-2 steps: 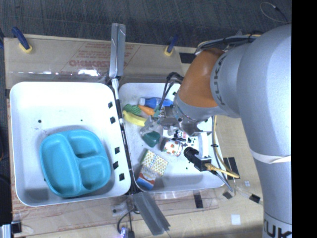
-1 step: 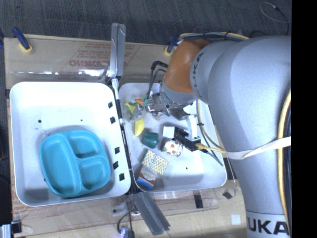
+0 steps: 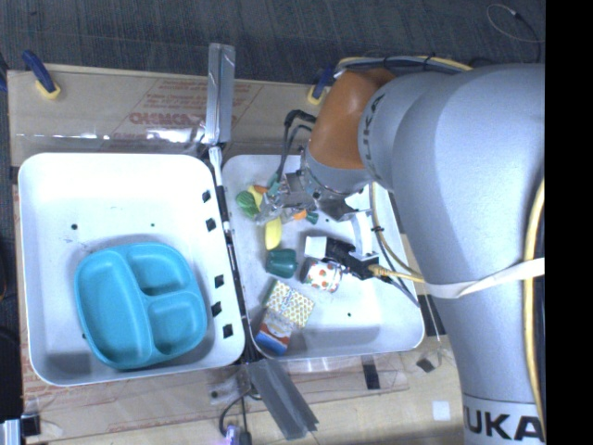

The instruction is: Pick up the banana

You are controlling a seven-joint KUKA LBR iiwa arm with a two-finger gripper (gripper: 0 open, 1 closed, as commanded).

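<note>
The banana (image 3: 273, 235) lies in the right bin (image 3: 398, 327), close to the bin's left wall and about halfway along it. It is small and yellow, lying on the white floor with its length running roughly up and down the view. The jaws hang directly over its upper end. From here I cannot tell whether they are released or clenched, nor whether they touch the fruit.

Just beside the banana's upper end, on the left, sits a green object (image 3: 248, 201). A small orange piece (image 3: 296, 216) lies on the other side. A dark teal cup (image 3: 282, 263) rests just below the banana, touching it or nearly so. Right of the cup is a white block with red spots (image 3: 322, 276). Nearer the front edge lies a patterned packet (image 3: 292, 304), tilted, and a blue and orange item (image 3: 271, 334) sits in the bin's front left corner.

The grey arm (image 3: 463, 174) comes in from the right and covers much of that bin's far side, its orange band (image 3: 338, 128) above the wrist.

The left bin (image 3: 56, 184) holds a blue divided tray (image 3: 139, 304), well apart from the banana. Both bins rest on a brown worktop (image 3: 111, 100).
</note>
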